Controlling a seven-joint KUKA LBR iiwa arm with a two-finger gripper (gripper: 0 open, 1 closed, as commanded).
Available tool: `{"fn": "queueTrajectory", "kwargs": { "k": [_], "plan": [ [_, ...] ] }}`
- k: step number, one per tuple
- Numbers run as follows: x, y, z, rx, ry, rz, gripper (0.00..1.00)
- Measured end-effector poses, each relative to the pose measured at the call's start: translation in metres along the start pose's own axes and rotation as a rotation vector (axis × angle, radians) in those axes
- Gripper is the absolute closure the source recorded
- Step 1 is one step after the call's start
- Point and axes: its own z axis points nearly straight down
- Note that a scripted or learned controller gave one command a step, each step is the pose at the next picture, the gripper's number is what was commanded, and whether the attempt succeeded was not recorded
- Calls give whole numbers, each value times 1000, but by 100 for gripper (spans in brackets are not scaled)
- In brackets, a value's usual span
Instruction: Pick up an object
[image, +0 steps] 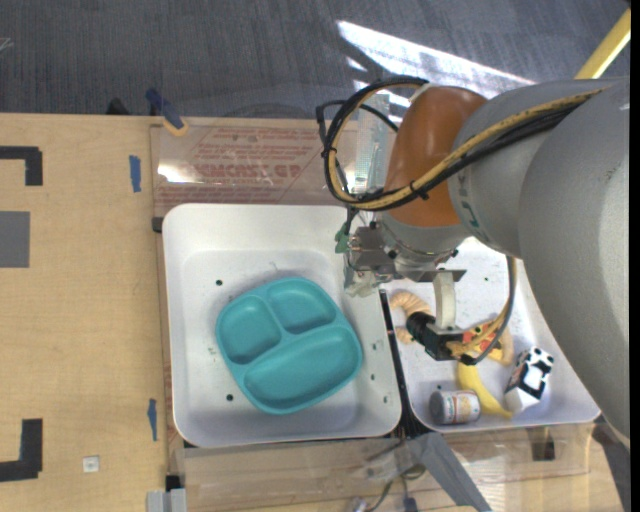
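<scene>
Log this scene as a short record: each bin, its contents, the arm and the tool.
left bin: teal divided plate
right bin: banana, small can, black-and-white item, pale item partly hidden
arm: above the right bin
tool: by the bins' shared edge, nothing seen in it

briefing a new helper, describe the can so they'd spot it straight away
Find the right bin, the one under the arm. At its near edge lies a yellow banana, and the can sits just left of its lower end. It is the only small silver cylinder there; the toy to the right is black and white.
</scene>
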Motion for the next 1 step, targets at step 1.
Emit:
{"fn": "queueTrajectory", "kwargs": {
  "k": [1],
  "plan": [
    [84, -16, 4, -1, 1, 78, 100]
  ]
}}
